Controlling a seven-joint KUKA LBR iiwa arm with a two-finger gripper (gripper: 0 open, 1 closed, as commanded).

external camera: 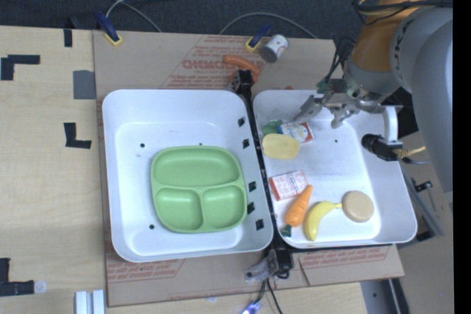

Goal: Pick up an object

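Two white bins sit side by side on the surface. The left bin carries a green divided plate and nothing else that I can make out. The right bin has all the small things. Toward its far left there is a pale yellow lump, with a small packet touching its far side and something green peeking out just beside that. Nearer, a red-and-white carton lies flat; just near of it a carrot leans against a banana, and a tan round piece rests at the banana's right end.

The arm comes in from the right, orange band uppermost. Its pincer hangs over the far part of the right bin, fingers spread — the left one ends just beside the small packet, and nothing sits between them.
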